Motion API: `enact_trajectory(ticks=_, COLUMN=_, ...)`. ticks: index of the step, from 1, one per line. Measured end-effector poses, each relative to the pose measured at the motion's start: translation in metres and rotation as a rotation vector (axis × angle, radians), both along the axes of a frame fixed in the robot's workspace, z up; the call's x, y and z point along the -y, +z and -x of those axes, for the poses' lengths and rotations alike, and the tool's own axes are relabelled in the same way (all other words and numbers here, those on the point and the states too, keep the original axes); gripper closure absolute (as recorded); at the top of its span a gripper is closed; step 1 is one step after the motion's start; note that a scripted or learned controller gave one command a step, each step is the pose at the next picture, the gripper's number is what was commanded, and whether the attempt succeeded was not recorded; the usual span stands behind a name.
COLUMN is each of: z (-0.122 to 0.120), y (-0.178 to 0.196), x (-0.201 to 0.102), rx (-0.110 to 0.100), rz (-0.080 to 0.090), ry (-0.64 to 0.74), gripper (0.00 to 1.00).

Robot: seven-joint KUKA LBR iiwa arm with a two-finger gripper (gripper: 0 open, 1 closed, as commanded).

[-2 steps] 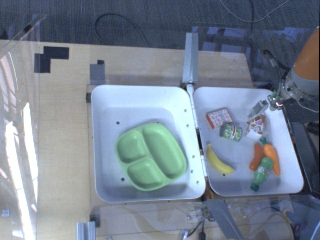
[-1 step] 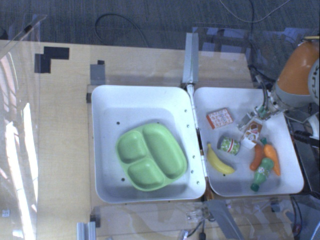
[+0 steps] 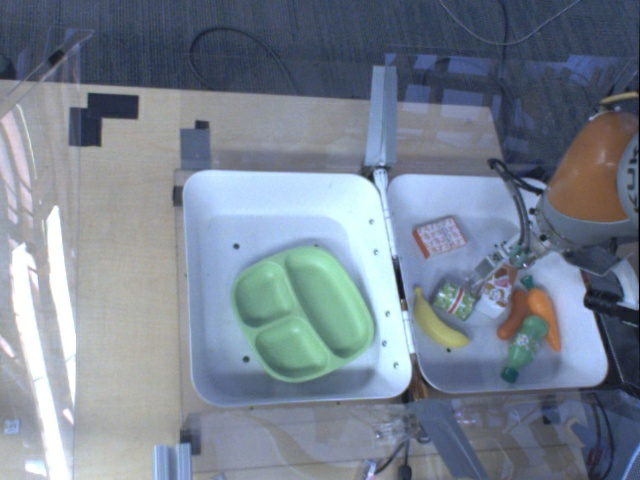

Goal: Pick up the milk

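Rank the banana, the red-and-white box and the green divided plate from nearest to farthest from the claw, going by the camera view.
1. Red-and-white box: right bin, up and to the left of the claw.
2. Banana: right bin, lower left of the claw, near the divider. It sits only slightly farther than the box.
3. Green divided plate: left bin, clearly the farthest.

Glossy white plastic bins [image 3: 210, 268] — smooth green plastic tray [image 3: 302, 313] — pale wood bench [image 3: 120, 268].

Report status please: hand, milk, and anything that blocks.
Hand low in right bin, over milk. Milk not lifted. Can and carrot crowd it.
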State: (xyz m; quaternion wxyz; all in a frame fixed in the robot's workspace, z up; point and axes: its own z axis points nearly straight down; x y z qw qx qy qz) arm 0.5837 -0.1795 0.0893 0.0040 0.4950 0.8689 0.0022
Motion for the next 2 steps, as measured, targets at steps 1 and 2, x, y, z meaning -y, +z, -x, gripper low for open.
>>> enact_trajectory(ticks=1, z=-0.0037, y=0.0133, x=-0.0017, rx=0.008, rz=-0.001, ry=0.003, gripper=1.0)
enact_trajectory(ticks=2, z=-0.0035, y=0.013, x=-0.0017, rx=0.007, rz=-0.001, ry=0.003, gripper=0.0)
